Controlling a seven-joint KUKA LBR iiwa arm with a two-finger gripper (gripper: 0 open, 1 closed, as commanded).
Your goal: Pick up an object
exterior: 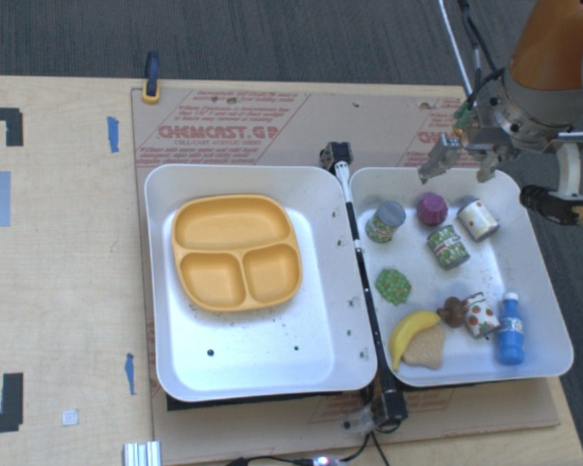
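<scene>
My gripper (462,167) hangs open over the far edge of the right bin (542,289), its two fingers spread with nothing between them. Just below it in the bin lie a magenta cup-like object (431,208), a small tin can (385,219), a green-labelled can (449,247) and a white cylinder (478,219). Nearer the front sit a green bumpy ball (394,285), a banana (409,331) on a slice of bread (426,351), a brown and white toy (471,314) and a blue bottle (510,332).
The left bin (175,338) holds an orange three-compartment plate (237,251). A black divider clamp (338,154) sits between the bins at the far side. The arm's orange band (556,37) rises at the upper right.
</scene>
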